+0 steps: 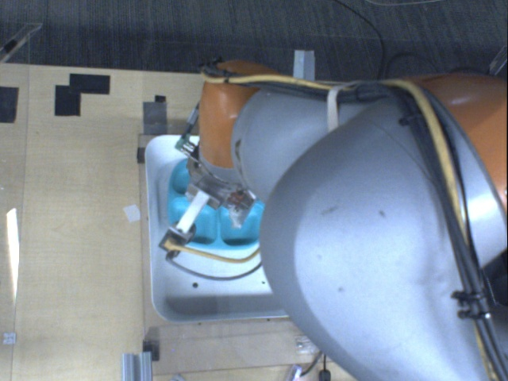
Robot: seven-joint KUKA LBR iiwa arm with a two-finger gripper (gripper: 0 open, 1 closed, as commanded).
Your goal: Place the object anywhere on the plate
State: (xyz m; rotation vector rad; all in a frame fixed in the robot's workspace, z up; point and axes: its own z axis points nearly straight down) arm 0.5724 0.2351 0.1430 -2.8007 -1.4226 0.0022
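arm: grey bulk nearest the lens, coming in from the right and covering the right half of the scene. It hangs low because its working end is down inside the bin.
band: orange, just above the wrist, over the bin's far side. The wrist below it tips down toward the bin floor.
gripper: inside the bin, directly above the plate and close to its surface. That position fits setting something down rather than travelling.
claw state: cannot tell, as the wrist blocks the slanted downward view of it.
plate: blue, lying on the bin floor toward the far half. It shows in patches to the left of and under the gripper.
object: cannot be made out. If it is at the gripper, it is over the plate, but whether it is held, resting or elsewhere cannot be told.
bin: white and shallow. Its near and left walls show, and the raised walls likely keep the plate from sliding off the bench.
bench: tan surface to the left of the bin.
marks: black blocks at the bench's far left, well apart from the bin and no part of the job.
step, as a judgement: the arm is at the placing spot, so the task looks late-stage, though success cannot be confirmed.
next move, as a judgement: a straight lift clear of the plate would avoid dragging it.
risk, as a judgement: the low wrist could nudge the plate against the bin wall.
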